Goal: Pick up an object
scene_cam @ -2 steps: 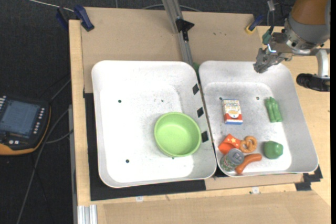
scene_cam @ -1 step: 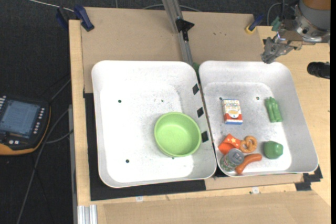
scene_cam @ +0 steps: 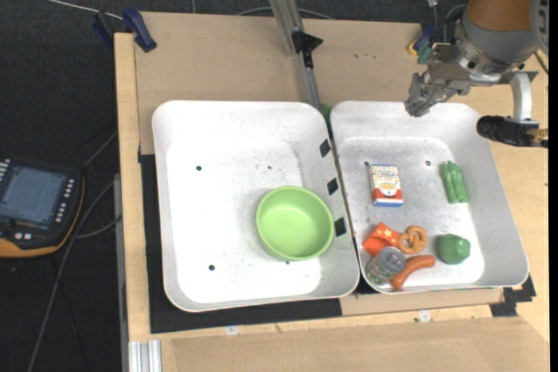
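two bins; hand over right bin far rim, items near front edge.

Pincer hangs above right bin holding small toys; green bowl left.

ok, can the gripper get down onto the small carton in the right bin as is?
Probably yes: the carton lies alone mid-bin, nothing on it, and the gripper hangs above the bin's far rim.
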`<state>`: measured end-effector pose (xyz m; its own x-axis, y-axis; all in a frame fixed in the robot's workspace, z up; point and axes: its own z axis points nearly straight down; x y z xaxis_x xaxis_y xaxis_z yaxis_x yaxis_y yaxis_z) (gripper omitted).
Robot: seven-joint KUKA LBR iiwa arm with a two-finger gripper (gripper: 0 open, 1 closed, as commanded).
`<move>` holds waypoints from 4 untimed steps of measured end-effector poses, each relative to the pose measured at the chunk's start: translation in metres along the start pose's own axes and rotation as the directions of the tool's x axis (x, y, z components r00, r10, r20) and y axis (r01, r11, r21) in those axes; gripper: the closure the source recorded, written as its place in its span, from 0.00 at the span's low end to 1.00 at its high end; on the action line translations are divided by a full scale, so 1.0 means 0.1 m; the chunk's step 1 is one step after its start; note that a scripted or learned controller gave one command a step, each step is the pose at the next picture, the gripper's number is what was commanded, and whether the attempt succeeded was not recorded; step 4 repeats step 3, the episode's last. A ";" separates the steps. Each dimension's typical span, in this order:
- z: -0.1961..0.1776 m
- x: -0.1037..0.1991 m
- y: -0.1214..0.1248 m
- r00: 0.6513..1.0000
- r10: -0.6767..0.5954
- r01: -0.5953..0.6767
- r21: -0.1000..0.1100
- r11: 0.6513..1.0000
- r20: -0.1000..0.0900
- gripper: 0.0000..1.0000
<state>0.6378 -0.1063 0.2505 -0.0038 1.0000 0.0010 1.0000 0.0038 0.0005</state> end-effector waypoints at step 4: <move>0.08 1.53 -0.24 1.000 -0.001 0.001 0.001 1.000 -0.001 1.00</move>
